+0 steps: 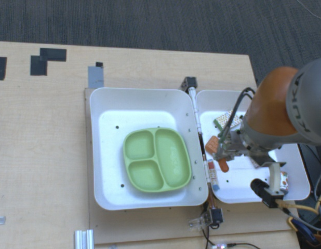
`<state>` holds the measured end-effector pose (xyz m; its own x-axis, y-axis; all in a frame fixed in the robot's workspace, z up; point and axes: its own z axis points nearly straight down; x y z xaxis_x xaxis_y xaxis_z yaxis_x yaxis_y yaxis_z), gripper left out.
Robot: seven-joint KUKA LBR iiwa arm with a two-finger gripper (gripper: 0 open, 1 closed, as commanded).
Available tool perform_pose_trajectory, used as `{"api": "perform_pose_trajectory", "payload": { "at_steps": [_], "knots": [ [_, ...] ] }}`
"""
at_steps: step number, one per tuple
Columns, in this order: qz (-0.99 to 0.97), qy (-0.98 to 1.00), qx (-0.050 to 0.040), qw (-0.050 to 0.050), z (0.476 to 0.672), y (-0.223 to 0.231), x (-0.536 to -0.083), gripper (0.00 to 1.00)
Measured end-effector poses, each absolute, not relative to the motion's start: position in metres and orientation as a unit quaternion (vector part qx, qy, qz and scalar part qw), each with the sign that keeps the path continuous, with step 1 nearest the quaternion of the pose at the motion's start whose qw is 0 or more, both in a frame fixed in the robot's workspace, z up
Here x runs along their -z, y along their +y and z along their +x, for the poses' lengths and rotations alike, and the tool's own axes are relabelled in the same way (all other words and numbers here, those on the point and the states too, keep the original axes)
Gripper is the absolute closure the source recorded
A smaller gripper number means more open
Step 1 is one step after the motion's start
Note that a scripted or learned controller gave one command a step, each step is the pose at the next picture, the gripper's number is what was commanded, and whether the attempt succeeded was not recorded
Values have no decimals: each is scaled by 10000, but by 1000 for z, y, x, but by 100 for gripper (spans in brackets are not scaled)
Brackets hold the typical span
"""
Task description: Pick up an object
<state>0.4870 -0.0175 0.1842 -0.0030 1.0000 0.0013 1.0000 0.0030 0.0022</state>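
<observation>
Orange is what draws me: a small carrot-like piece (218,152) lies in the right bin (238,190), close to that bin's left wall and beside the divider where the two bins meet. It looks soft-edged and stubby, an orange-red body made of what seem to be two lumps, one upper and one lower, so its long axis runs roughly up and down the camera view, along the wall. My jaws (230,145) hang just to its right, very near or touching; my wrist hides the tips, so I cannot tell whether they are open or closed, and I see nothing held between them. The move I judge to be ahead is short, a slight shift left toward the wall, with the wall itself leaving little room on that side. A speckled green-and-white packet (222,120) lies further back in the same bin, partly under my cable. In the left bin (106,139) sits a pale green divided plate (157,160), well apart from my work.
</observation>
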Motion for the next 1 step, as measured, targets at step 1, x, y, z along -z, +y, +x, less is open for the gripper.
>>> {"api": "perform_pose_trajectory", "payload": {
  "at_steps": [1],
  "knots": [
    [7060, 7082, -13, 2, 487, -18, -184, 100]
  ]
}}
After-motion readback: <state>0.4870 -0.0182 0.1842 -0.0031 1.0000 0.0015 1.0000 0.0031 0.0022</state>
